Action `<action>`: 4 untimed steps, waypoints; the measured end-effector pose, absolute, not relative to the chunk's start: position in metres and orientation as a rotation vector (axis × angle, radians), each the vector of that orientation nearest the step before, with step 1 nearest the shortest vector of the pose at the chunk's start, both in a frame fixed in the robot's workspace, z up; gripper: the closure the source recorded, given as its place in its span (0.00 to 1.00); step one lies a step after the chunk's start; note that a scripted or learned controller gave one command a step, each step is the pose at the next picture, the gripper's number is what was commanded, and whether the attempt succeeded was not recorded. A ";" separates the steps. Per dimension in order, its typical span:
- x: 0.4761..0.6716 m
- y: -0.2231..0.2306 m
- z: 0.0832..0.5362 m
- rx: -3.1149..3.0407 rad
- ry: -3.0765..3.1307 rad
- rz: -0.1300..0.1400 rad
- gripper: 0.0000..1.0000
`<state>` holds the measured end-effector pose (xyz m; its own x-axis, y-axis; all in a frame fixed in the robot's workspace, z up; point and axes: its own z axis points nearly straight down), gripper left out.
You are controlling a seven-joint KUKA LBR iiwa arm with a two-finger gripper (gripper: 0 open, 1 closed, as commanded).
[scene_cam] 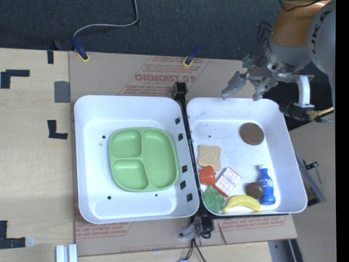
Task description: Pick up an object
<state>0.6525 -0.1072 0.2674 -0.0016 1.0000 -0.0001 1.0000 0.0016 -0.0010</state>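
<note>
Grey arm, orange band, black cables, grey metal wrist

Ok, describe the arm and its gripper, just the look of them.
The arm is grey with a broad orange band above the wrist, and dark cables loop over its top. The wrist section is metallic grey. The gripper has two slim grey fingers. A white fitting with thin cables hangs beside it.

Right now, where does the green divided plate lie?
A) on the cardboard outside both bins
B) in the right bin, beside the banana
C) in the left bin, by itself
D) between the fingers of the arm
C: the green divided plate lies flat in the left bin, with no other object around it, while the banana lies in the right bin.
</note>
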 end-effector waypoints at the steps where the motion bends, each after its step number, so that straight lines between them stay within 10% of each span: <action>1: 0.633 -0.181 0.208 -2.222 -2.218 0.007 0.00; 2: 0.645 -0.210 0.097 -2.224 -2.226 -0.001 0.00; 3: 0.576 -0.223 0.092 -2.228 -2.235 -0.015 0.00; 4: 0.577 -0.222 0.102 -2.224 -2.235 -0.017 1.00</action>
<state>0.5771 -0.2216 0.1018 -0.0051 1.0000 -0.0003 0.9999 0.0051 0.0158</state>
